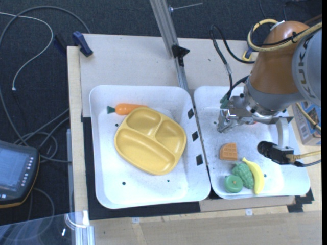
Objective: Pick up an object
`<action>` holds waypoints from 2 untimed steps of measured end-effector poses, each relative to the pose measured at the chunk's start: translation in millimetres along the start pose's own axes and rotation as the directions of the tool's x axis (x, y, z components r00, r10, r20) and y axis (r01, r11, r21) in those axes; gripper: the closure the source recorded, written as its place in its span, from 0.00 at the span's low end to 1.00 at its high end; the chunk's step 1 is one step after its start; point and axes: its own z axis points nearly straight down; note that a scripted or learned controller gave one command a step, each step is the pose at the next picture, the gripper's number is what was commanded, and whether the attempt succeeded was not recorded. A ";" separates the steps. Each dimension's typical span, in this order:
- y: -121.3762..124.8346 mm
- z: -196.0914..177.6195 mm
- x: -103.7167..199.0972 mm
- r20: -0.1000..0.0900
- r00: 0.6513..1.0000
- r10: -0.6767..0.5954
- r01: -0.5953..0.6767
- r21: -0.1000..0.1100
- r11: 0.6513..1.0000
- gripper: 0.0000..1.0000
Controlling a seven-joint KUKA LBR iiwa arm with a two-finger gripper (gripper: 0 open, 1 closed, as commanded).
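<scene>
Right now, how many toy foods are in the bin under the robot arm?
3: a waffle in the middle, a banana near the front edge, and a green veggie touching the banana. The arm may hide more.

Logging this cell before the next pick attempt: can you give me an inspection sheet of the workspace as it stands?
Surface: bench bearing left bin and right bin, side by side.
Job's things: waffle piece, banana and green toys in right bin.
Clutter: yellow divided plate and carrot in left bin.
Grippers: gripper over right bin, above the waffle piece, holding nothing visible.
Cables: black leads on floor at left; cables on arm.
Surroundings: dark floor, tablet at left.
</scene>
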 end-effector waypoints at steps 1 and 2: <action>-15.8 -8.1 45.4 0.000 1.000 -0.001 0.001 0.000 1.000 1.00; -31.3 3.8 99.3 0.000 1.000 0.000 0.000 0.002 1.000 1.00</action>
